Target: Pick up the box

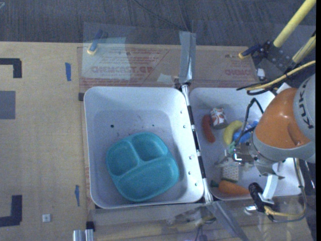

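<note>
Room is widest in the left bin, where a teal divided plate lies toward the near wall. The right bin is crowded: a small red-and-white box near its far side, a red sausage beside it, a yellow banana, a carrot by the near rim. The claw hangs low above a speckled item, well short of the box; whether it is released or clenched, I cannot tell.

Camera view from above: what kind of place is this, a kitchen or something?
Probably a robot lab bench, not a kitchen: a grey and orange robot arm reaches over two shallow white plastic bins, and blue tape marks sit on the wooden benchtop.
</note>
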You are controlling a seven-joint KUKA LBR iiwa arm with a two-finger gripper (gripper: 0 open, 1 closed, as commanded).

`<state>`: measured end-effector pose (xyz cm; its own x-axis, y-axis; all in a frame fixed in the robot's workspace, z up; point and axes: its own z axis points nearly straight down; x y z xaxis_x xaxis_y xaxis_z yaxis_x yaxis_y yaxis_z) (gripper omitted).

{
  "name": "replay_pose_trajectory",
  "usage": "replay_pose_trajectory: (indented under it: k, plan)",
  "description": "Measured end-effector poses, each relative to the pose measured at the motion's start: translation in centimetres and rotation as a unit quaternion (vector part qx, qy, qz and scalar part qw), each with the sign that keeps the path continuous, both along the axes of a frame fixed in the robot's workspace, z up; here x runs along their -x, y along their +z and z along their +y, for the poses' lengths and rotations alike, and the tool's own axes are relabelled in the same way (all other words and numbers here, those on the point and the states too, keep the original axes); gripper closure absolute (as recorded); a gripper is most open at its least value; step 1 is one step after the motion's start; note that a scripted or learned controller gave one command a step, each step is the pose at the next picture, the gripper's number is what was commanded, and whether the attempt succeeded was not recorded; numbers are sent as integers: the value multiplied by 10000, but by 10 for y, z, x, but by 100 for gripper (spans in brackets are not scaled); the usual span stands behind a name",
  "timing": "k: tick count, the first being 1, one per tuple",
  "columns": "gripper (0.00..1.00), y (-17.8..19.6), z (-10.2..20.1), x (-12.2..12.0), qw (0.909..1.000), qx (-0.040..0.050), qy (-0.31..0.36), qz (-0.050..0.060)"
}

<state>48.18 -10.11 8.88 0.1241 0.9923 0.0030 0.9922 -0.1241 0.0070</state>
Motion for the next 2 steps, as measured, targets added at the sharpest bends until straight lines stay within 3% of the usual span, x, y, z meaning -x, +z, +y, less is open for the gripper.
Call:
replay_pose_trajectory:
  k: [1,2]
  plan:
    - [100,10,-4,-1,10000,4,-43,-24]
    - [100,95,70,2,9999,8,-115,42]
